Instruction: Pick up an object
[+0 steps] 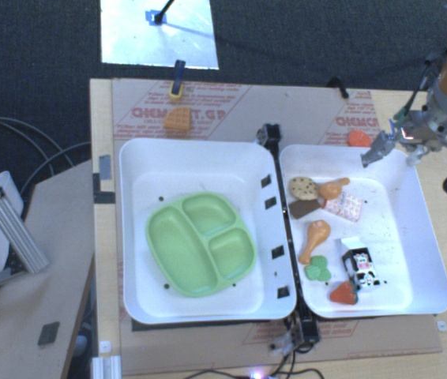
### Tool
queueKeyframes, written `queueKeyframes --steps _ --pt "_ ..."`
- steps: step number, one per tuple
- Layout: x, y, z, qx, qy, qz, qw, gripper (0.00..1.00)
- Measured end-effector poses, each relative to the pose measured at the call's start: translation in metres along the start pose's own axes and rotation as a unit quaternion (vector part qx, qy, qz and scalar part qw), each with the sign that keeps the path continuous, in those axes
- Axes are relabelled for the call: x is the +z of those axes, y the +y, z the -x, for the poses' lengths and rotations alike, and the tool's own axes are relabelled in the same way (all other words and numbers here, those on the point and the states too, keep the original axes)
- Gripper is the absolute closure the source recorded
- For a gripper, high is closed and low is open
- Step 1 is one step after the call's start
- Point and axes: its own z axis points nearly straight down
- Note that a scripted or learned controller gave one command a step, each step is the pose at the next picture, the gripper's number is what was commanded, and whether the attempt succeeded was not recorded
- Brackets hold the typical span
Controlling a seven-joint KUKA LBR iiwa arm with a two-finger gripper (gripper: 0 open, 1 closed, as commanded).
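The right bin (425, 212) holds several toy foods: a cookie (303, 187), an orange drumstick (333, 188), a pink-and-white packet (343, 207), a tan chicken leg (315, 239), a green piece (317, 272), a red strawberry (343, 293) and a black-and-white item (359, 265). My gripper (395, 149) hangs over the bin's far right corner, above and to the right of the food. Its fingers are spread, it is open, and nothing sits between them.
The left bin (140, 164) holds a green divided plate (200, 243). An orange piece (359, 138) lies on the cardboard just behind the right bin, close to my gripper. A waffle-like piece (178, 120) and a blue-and-yellow tool (178, 81) lie behind the left bin.
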Motion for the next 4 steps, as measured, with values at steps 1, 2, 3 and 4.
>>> queueKeyframes --steps 1,2,3,4 --pt "0.053 -0.056 0.018 0.003 0.001 -0.004 1.0000 0.00" --pt "0.164 -0.104 -0.018 0.001 0.002 -0.005 1.0000 0.00" --pt "0.148 -0.099 -0.015 0.001 0.000 0.001 1.0000 1.00" --pt "0.054 -0.121 -0.102 -0.004 0.002 0.004 1.0000 1.00"
